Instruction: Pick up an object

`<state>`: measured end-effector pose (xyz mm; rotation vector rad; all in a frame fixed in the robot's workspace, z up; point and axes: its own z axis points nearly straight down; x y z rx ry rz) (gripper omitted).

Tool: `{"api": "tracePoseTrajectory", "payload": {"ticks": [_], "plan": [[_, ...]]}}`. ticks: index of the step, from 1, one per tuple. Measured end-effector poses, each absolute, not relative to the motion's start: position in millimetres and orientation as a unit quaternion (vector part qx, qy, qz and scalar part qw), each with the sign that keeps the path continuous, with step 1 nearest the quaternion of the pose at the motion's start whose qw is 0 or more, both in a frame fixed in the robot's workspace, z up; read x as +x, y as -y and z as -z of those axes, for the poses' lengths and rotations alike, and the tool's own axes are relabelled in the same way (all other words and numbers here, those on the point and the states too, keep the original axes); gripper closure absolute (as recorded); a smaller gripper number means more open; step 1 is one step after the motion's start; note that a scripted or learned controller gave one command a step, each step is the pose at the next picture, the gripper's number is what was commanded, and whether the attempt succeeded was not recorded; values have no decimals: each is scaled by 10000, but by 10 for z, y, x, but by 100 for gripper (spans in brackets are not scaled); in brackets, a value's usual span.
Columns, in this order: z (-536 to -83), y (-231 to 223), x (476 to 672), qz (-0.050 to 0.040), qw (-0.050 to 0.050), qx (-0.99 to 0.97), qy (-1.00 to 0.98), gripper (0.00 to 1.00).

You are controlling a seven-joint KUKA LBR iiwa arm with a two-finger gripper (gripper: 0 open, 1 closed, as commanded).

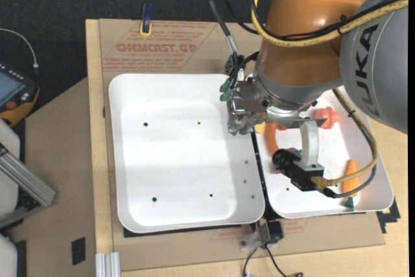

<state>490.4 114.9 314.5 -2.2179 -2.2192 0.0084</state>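
Note:
My gripper [242,115] hangs low over the ridge where the two white bins meet, near the back of the right bin [373,162]. The arm's big orange and grey wrist hides most of that bin. Around it I see an orange curved piece [270,134] just right of the gripper, a salmon pink object [328,117] further right, an orange carrot-like object [351,176] near the front right, and a bit of magenta [281,166] in the middle. A small green bit [225,91] shows at the gripper's left side; what it belongs to is unclear.
The left bin [130,139] lies to the gripper's left, its white floor marked by small dark dots. A tiny teal piece [350,202] sits at the right bin's front rim. Both bins rest on a cardboard sheet [162,42]; a blue clip [146,17] stands at its back edge.

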Motion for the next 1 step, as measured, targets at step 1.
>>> {"api": "tracePoseTrajectory", "payload": {"ticks": [1], "plan": [[-3280,-1144,4910,3,-1,-7072,7070,100]]}}
